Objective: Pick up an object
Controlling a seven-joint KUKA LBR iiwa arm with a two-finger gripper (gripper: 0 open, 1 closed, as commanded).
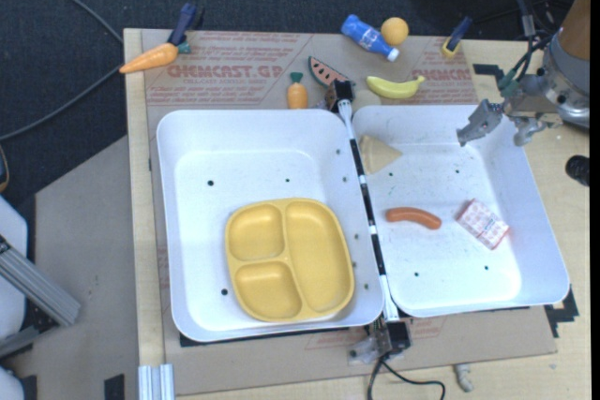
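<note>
Yellow tray (290, 269), orange-red sausage (413, 217), red-and-white checked packet (482, 223), white bins (187, 201).

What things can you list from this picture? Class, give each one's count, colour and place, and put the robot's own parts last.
Bins: 2, white, side by side on the bench.
Divided plate: 1, yellow, in the left bin.
Sausage: 1, orange-red, in the right bin.
Packet: 1, pink and white, right bin, right of the sausage.
Wedge: 1, pale tan, right bin's upper left corner.
Banana: 1, yellow, bench behind the right bin.
Bottle: 1, blue, behind the banana.
Round fruit: 1, orange, beside the bottle.
Carrot: 1, orange, bench's far left corner.
Watermelon slice: 1, red, behind the bins.
End effector: 1, grey, above the right bin's far right corner.
</note>
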